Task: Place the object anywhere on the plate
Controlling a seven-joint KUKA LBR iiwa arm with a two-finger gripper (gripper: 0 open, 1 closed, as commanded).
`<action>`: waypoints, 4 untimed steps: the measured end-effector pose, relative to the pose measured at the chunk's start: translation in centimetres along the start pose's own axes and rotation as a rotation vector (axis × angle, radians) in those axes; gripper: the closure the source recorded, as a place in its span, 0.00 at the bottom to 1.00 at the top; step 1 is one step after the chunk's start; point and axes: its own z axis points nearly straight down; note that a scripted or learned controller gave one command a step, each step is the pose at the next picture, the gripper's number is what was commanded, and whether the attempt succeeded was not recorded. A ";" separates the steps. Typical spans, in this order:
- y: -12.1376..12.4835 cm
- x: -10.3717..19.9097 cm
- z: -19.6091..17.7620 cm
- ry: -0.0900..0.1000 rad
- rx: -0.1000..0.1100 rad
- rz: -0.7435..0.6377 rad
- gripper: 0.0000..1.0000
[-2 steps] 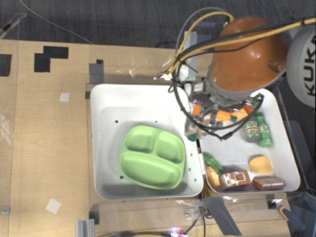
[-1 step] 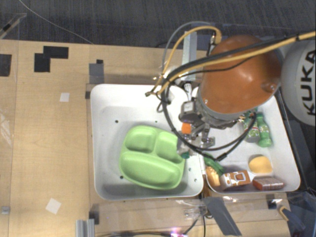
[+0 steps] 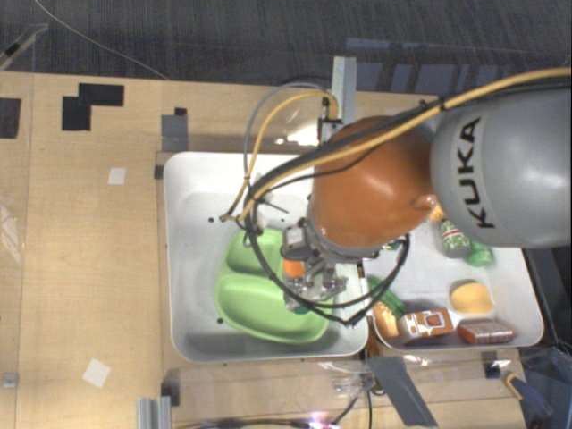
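A light green plate [image 3: 255, 307] lies in the left white bin [image 3: 192, 239], toward its front right. My gripper [image 3: 306, 286] hangs low over the plate's right part, under the orange wrist band [image 3: 366, 195], with cables looped around it. A small orange piece [image 3: 293, 264] shows right at the gripper; I cannot make out whether it is a held object or part of the tool. The arm hides the plate's right edge.
The right bin [image 3: 527, 324] holds a green bottle [image 3: 460, 239], a yellow rounded item [image 3: 471, 298], a brown box [image 3: 487, 333], a red-brown packet [image 3: 424, 324] and an orange item [image 3: 386, 315]. The bins' shared wall runs just right of the gripper.
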 end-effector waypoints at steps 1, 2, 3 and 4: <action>-0.2 0.1 -0.2 0.000 0.005 0.002 0.00; -6.8 -6.8 -1.3 -0.002 0.007 -0.124 0.00; -3.1 -9.9 -1.3 -0.003 0.005 -0.139 0.00; -2.2 -9.6 8.8 0.000 0.008 -0.729 0.00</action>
